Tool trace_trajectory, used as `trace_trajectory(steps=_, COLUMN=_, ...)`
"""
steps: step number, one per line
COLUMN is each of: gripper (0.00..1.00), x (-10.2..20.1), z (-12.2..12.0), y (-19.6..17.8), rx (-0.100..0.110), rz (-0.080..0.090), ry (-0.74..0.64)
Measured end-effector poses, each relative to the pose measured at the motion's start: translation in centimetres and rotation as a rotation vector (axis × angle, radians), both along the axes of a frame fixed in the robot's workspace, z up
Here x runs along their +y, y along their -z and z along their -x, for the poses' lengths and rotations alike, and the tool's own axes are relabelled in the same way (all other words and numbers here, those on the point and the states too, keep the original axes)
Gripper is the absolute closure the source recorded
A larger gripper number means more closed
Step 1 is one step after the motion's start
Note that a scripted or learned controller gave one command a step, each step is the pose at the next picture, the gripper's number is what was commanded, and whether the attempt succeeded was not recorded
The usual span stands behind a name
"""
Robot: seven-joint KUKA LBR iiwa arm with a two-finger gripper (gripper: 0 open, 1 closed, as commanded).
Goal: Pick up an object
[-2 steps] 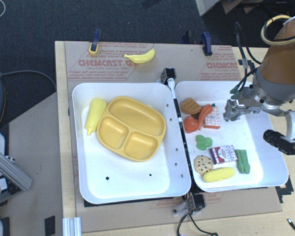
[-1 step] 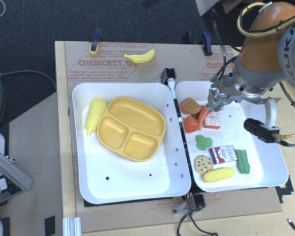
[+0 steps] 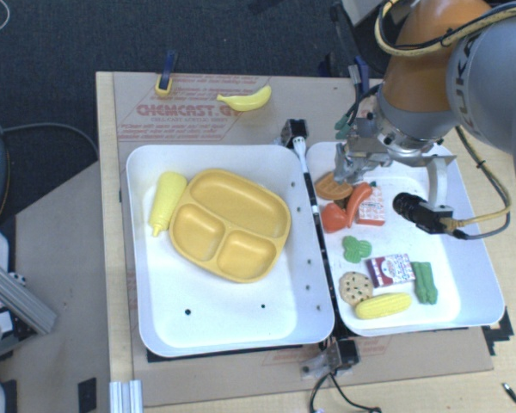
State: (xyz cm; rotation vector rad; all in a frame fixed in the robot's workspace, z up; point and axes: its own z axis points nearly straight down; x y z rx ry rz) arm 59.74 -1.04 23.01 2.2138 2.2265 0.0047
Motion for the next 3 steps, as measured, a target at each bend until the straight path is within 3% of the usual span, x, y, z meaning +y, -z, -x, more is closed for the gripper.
trace_trajectory(steps=2, gripper=1.0, x=0.8, z=-1.8, y=-0.4, rx=-0.001, rz=0.001, ry=0.004)
trace_trajectory(steps=3, gripper=1.0, x=0.0, z=-1.6, y=1.5, rx=0.007, rz=0.001, ry=0.007)
